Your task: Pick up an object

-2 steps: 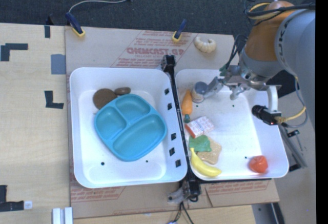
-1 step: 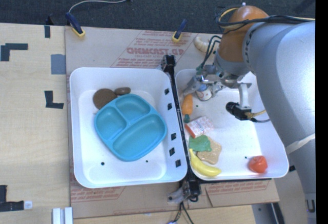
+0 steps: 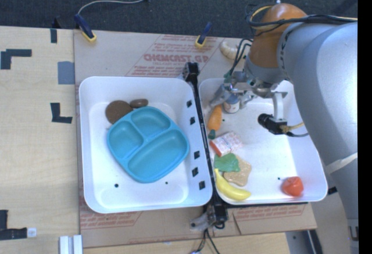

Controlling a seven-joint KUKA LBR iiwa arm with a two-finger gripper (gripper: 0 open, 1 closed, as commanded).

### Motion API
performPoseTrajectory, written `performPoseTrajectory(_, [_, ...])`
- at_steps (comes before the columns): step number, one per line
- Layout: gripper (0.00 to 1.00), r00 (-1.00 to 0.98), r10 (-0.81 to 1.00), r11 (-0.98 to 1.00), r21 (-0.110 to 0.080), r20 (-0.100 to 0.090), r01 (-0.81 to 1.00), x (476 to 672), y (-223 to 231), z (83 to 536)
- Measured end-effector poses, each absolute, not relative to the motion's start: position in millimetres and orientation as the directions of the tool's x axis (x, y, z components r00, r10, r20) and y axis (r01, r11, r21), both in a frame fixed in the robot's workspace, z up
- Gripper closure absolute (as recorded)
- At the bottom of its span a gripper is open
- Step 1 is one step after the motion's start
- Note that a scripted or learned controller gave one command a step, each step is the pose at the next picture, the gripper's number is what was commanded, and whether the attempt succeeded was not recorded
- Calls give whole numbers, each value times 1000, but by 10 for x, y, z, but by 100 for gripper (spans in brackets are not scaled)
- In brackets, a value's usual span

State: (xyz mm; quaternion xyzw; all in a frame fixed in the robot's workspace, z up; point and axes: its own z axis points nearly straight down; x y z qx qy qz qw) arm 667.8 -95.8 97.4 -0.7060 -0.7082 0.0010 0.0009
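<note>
My gripper [image 3: 231, 95] hangs low over the far left corner of the right bin [image 3: 273, 151], right above a small grey-and-brown can [image 3: 232, 107]. Whether it touches the can is unclear. An orange carrot [image 3: 214, 118] lies just left of the can, by the bin wall. Nearer the front lie a pink-and-white packet [image 3: 225, 143], a green piece [image 3: 227, 162], a tan slice [image 3: 240, 172] and a yellow banana [image 3: 231, 188]. A red tomato [image 3: 292, 185] sits in the front right corner.
The left bin [image 3: 99, 189] holds a blue divided plate [image 3: 148, 143] and two brown discs [image 3: 118, 110] behind it. A black clip rail [image 3: 195, 125] runs between the bins. The grey arm [image 3: 325, 84] covers the right bin's far right side. Clamps [image 3: 203, 41] hold the cardboard's back edge.
</note>
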Motion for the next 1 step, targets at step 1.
performPoseTrajectory(1, [100, -2, 1000, 2, -1, 1, 1000, 5798, -519, 1844])
